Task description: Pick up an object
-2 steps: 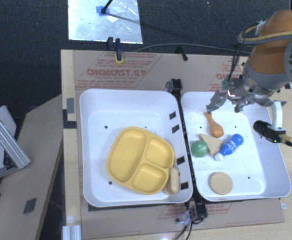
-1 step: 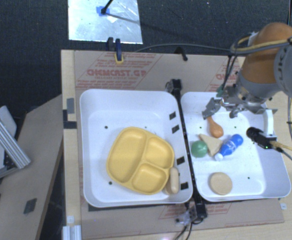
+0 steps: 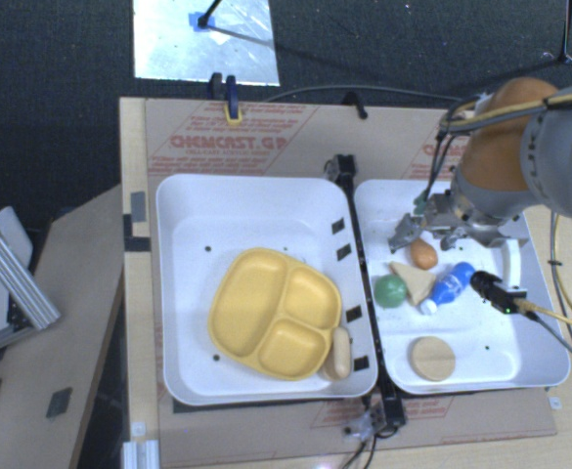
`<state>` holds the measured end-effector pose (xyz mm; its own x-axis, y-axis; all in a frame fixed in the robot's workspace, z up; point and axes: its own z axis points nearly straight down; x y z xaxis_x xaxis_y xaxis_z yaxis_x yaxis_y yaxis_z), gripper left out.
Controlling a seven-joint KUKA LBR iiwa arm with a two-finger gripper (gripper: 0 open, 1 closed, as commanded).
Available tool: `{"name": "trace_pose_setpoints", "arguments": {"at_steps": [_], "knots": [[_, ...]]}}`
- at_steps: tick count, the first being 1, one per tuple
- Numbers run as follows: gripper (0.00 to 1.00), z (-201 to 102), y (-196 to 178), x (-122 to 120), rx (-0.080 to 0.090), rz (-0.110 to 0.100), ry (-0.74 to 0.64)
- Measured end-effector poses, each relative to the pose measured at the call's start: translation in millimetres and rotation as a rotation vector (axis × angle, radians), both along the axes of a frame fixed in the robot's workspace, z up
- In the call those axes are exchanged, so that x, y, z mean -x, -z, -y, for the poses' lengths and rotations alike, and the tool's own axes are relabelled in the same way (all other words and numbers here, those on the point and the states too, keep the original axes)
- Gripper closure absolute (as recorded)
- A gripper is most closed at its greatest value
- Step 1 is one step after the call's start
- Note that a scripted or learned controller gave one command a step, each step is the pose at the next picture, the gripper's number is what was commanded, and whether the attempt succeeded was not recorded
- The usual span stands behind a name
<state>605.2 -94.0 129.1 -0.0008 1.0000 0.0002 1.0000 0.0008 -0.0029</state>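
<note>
Gripper: the gripper (image 3: pixel 424 225) is hanging over the far part of the right bin (image 3: pixel 540 364), fingers spread apart, gripping nothing.
Orange egg: an orange egg (image 3: pixel 422 254) is lying just below the fingertips.
Neighbours: a tan wedge (image 3: pixel 415 278), a green ball (image 3: pixel 390 291) and a blue bottle (image 3: pixel 448 286) are sitting close together mid-bin.
Near edge: a tan disc (image 3: pixel 431 358) is resting there.
Left bin: the left bin (image 3: pixel 193 223) is carrying a yellow divided plate (image 3: pixel 276 312), with a beige roll (image 3: pixel 340 352) touching its near-right corner.
</note>
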Motion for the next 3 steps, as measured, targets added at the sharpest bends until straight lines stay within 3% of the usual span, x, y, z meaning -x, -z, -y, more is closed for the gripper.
{"name": "trace_pose_setpoints", "arguments": {"at_steps": [1,3], "knots": [[1.00,0.2,-14.0,-2.3,0.001,0.007,-0.001],[1.00,-10.1,-97.8,-7.0,0.001,0.008,-0.003]]}}
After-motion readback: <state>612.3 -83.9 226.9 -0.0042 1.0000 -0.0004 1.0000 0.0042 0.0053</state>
